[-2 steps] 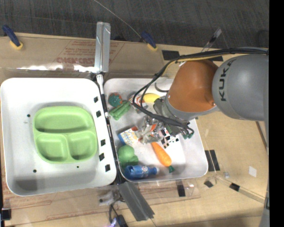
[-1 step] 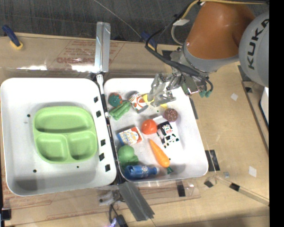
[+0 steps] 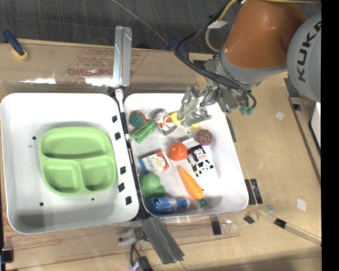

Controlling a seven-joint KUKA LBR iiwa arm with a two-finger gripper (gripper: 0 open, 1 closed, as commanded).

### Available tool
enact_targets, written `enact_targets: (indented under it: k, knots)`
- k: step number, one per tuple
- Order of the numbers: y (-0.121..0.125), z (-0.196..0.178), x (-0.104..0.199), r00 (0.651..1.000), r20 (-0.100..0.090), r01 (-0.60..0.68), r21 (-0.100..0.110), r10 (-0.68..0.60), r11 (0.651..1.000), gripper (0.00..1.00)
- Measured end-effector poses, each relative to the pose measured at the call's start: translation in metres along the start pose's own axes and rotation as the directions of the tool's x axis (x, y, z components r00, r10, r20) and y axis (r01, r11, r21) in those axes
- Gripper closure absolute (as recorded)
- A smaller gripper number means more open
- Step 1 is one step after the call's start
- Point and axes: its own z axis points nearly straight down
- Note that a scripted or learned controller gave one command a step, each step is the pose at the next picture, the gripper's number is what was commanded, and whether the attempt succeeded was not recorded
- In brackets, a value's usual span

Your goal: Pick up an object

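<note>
I'm hovering the pincer [image 3: 193,110], grip unreadable from here, over the toys; next, drop onto the carton [image 3: 166,121] beside it.

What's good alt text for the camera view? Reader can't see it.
A grey and orange robot arm reaches in from the right, its gripper low over the back of the right bin, which holds small toys including a carrot, a red ball and a blue bottle. The left bin holds a green divided tray.
</note>
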Motion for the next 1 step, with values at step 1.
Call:
enact_targets:
  k: [1]
  knots:
    - [0.0002,-0.0107,-0.0013,1.0,0.003,0.003,0.002,-0.003,1.0,1.0]
